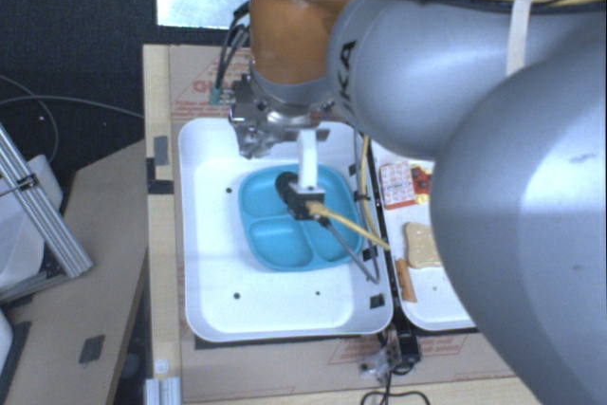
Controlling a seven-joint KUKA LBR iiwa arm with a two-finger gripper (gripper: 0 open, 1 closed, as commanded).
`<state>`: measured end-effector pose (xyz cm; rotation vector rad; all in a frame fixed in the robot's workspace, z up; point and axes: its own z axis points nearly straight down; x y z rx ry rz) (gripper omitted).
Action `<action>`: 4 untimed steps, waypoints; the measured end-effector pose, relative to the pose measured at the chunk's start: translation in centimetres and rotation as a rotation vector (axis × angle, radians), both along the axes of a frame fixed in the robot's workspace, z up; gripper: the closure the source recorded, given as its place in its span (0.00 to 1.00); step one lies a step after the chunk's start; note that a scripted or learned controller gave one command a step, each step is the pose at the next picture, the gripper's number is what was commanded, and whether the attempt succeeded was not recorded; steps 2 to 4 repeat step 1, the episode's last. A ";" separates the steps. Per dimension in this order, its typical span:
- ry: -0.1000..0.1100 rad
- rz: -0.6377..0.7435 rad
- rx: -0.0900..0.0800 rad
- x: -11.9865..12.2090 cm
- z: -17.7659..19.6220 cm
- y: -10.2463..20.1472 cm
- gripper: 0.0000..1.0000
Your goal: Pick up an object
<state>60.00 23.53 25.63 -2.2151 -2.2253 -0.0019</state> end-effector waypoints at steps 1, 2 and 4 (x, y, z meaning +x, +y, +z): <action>0.002 -0.005 -0.002 -2.5 -2.1 -0.4 1.00; 0.002 -0.005 -0.002 -2.5 -2.1 -0.4 1.00; 0.002 -0.005 -0.002 -2.5 -2.1 -0.4 1.00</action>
